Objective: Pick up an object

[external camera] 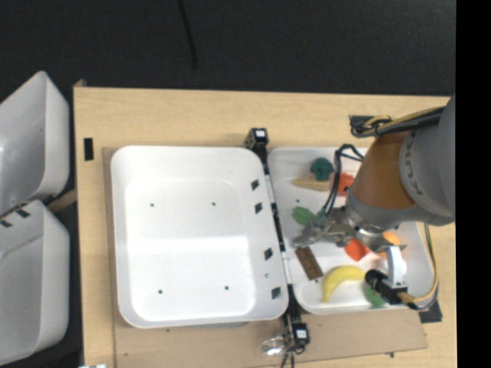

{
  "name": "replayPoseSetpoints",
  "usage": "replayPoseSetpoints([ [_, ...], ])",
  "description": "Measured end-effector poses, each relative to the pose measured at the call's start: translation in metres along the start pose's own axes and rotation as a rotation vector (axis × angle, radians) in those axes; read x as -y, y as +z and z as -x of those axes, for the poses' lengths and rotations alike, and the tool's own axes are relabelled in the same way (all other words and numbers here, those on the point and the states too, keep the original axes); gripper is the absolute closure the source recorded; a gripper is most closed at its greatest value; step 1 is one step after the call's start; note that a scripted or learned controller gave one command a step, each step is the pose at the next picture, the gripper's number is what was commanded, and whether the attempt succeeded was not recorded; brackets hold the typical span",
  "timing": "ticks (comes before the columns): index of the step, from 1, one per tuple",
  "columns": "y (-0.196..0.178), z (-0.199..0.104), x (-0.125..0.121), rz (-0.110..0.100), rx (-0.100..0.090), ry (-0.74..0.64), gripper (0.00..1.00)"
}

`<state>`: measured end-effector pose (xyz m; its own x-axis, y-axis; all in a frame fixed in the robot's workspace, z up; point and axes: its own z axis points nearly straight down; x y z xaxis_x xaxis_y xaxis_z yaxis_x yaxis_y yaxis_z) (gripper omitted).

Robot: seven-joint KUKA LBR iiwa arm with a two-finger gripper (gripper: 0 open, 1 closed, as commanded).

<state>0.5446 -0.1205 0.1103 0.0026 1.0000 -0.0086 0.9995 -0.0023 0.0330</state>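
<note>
We see the claw (pixel 313 234) low in the right bin (pixel 418 271), its metal fingers spread narrowly, with nothing visibly between them. A dark green piece (pixel 304 215) lies just above the claw, touching or nearly so. A brown bar (pixel 309 263) sits just below it, a yellow banana (pixel 341 280) further down to the right. The left bin (pixel 184 232) spreads out to the claw's left.
</note>
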Motion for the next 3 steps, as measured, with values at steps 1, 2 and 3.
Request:
replayPoseSetpoints([
  [1,0.002,-0.012,-0.067,-0.01,-0.002,-0.008,0.0],
  [2,0.002,0.021,-0.062,-0.007,-0.007,-0.005,0.0],
  [3,0.001,0.03,0.003,-0.002,0.001,-0.001,0.0],
])
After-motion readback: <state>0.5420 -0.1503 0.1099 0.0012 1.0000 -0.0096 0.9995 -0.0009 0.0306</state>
